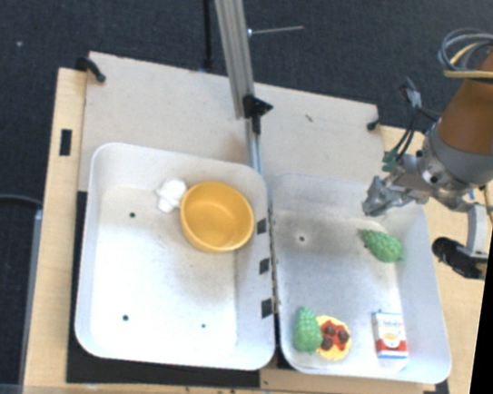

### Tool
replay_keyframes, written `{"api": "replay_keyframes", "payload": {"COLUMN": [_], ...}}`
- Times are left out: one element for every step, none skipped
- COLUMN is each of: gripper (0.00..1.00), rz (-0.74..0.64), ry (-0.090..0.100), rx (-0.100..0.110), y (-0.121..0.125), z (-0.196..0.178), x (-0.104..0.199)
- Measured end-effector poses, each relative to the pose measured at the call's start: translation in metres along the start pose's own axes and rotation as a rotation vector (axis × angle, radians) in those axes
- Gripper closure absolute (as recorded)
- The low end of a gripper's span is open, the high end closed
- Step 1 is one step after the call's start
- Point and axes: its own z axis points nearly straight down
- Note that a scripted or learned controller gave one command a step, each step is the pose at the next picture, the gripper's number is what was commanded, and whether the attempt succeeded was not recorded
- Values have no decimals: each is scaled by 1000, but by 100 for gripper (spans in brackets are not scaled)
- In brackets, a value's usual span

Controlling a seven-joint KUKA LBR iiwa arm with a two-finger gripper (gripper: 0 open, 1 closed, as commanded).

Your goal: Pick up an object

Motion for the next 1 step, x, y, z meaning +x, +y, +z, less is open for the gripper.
{"api": "replay_keyframes", "payload": {"gripper": [100], "rz": [-1], "ry": [0], "rx": [0], "y": [2], "z": [-44], "x": [-1]}}
